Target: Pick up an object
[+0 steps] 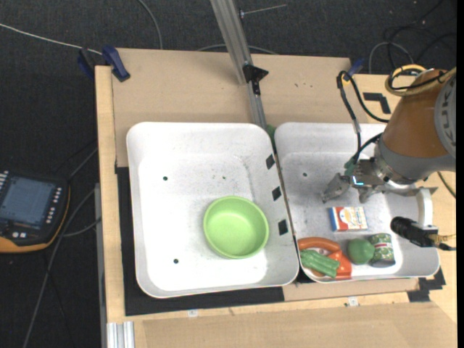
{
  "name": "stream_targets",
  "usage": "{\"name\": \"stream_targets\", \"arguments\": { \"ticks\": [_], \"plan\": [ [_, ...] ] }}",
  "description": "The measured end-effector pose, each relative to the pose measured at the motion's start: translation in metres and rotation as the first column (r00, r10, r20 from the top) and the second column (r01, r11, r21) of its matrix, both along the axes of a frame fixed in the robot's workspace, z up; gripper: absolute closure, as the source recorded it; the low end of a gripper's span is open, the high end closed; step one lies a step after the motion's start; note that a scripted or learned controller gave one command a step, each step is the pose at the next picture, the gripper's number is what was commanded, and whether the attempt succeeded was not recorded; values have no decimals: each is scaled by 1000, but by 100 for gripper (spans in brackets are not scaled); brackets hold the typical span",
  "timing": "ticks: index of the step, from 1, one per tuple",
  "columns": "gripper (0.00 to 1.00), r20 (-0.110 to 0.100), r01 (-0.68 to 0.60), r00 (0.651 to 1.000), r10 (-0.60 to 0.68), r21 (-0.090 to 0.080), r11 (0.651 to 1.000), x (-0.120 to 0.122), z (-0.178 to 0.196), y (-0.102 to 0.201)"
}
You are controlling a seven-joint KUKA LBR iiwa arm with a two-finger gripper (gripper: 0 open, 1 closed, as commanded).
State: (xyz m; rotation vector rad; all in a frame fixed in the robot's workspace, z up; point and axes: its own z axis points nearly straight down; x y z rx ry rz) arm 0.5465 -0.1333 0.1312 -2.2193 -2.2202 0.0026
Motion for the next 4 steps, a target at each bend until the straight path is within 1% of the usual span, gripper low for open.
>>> {"name": "stream_targets", "arguments": {
  "ticks": [1,2,3,4],
  "plan": [
    [0,0,0,1000,0,0,1000,-1,-37,0],
    [100,4,0,1000,0,0,1000,0,-25,0],
    [100,8,0,1000,0,-1,1000,6,36,3],
    [100,8,0,1000,0,-1,1000,15,90,-3]
  ]
}}
